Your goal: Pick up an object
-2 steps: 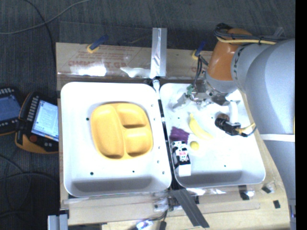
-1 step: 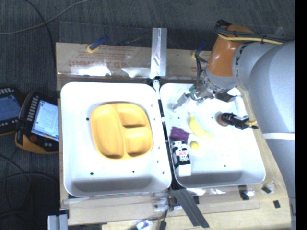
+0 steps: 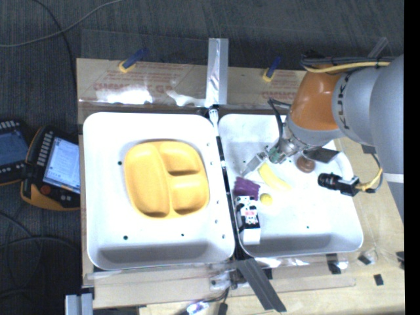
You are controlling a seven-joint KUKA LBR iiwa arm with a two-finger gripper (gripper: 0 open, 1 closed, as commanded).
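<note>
1. Left bin (image 3: 98, 241): smooth white plastic, rounded corners. In its middle lies a yellow tray (image 3: 167, 179), glossy, rounded-square, moulded into three compartments.
2. Right bin (image 3: 328, 235): same white plastic. The arm (image 3: 328, 104), grey w/ an orange band, hangs over its back-right part. Dark lettering on the arm reads "KUK…", the rest is cut off.
3. Gripper (image 3: 256, 165) sits low over the right bin, left of centre. Can't tell if the jaws are open or closed.
4. Yellow banana-shaped piece (image 3: 274, 178): smooth, long, slightly curved. It's just beside the gripper, near the bin's middle.
5. Purple lump (image 3: 246, 188): matte, blocky, close to the left wall. A small yellow ball (image 3: 265, 198) lies just beside it.
6. Black-and-white box (image 3: 249, 214): cow-patch print, against the left wall toward the front-left corner. Any text is too small to read.
7. Brown round piece (image 3: 305, 164): small, dull, btw. the banana shape and the right edge.
</note>
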